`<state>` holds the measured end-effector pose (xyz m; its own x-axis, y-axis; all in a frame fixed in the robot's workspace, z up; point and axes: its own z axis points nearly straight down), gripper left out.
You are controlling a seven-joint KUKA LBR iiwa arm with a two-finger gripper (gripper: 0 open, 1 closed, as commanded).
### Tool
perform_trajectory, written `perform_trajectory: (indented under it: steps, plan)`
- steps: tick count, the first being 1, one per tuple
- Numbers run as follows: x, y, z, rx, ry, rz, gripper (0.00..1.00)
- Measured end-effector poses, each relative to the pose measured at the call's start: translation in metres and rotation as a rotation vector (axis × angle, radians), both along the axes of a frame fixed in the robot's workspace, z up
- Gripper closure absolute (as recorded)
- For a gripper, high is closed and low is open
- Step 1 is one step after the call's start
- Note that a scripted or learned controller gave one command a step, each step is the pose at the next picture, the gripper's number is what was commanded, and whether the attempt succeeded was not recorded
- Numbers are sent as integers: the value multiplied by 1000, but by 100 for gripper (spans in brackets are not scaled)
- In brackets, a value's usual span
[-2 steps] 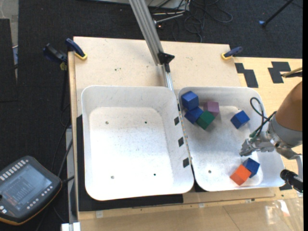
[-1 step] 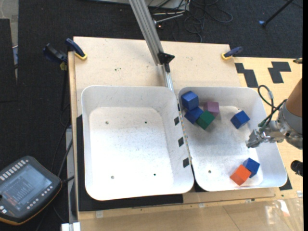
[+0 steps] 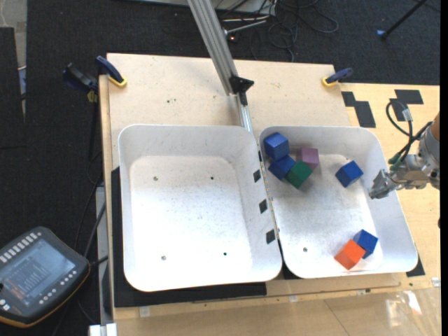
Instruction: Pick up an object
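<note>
The end effector (image 3: 380, 186) sits at the right rim of the right bin (image 3: 392, 212), near the surface's right edge; whether it is released or clenched cannot be told. The nearest blue cube (image 3: 348, 173) lies just beside it. A descent here could strike the rim, or nudge the cube away.

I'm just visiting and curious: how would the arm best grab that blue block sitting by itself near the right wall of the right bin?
Probably from straight above, fingers closing on two opposite flat sides of the lone blue block. It stands apart from the other blocks, so both sides are free. The gripper is already beside it at the right bin wall.
</note>
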<state>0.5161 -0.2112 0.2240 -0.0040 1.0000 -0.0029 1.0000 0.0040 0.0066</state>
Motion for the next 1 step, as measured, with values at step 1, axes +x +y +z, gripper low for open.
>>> perform_trajectory:
  steps: [1]
  plan:
    - [2, 0, 53, -1, -1, 0, 100]
